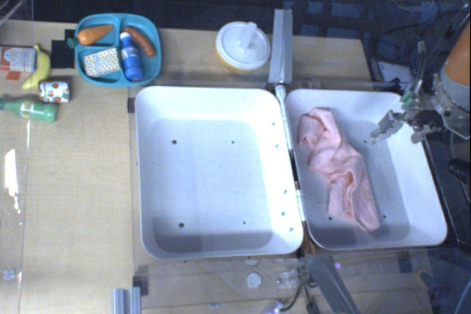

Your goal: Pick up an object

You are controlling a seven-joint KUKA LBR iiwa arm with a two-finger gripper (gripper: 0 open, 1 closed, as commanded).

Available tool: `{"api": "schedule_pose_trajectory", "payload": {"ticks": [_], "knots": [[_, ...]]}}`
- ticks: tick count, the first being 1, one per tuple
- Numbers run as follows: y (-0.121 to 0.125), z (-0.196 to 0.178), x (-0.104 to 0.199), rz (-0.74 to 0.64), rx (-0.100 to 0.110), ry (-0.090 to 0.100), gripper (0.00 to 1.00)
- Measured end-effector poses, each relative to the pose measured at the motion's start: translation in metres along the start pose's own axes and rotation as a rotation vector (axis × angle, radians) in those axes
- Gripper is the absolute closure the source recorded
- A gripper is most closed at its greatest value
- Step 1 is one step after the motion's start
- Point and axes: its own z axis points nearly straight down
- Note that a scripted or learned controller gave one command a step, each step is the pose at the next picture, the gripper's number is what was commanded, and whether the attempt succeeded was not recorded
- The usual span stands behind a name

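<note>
I see my gripper (401, 121) open, holding nothing, above the right bin (419, 180), right of the pink cloth (338, 165).

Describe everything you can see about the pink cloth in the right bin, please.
The pink cloth looks like soft fabric, pale pink, crumpled and folded on itself. It lies flat on the floor of the right bin, stretched from the upper left toward the lower middle, close to the bin's left wall. It touches only the bin. The end effector is to its upper right, apart from it.
</note>
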Motion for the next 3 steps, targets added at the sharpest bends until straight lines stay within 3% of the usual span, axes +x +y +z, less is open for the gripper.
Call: {"api": "schedule_pose_trajectory", "payload": {"ticks": [1,2,3], "knots": [[-0.022,0.068,-0.004,-0.021,0.000,0.000,0.00],[-0.026,0.153,0.039,-0.139,-0.016,-0.005,0.00],[-0.026,0.153,0.039,-0.139,-0.016,-0.004,0.00]]}}
